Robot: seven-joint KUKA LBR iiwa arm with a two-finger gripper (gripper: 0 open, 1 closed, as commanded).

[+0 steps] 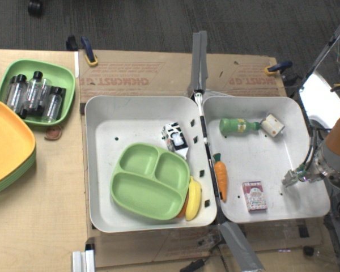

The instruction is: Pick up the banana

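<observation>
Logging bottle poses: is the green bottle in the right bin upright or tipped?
Tipped. The green bottle lies on its side on the right bin floor, its length running left to right.

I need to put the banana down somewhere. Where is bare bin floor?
Right bin: open middle between bottle, carrot and card box. Left bin: a strip above the plate; crowded by banana.

The 2 shallow white plastic bins (96,169) hold a pale green divided plate (150,180), a curved yellow banana (194,199) and an orange toy carrot (221,177). A green bottle (238,126) and a red patterned card box (254,196) lie there too.
</observation>
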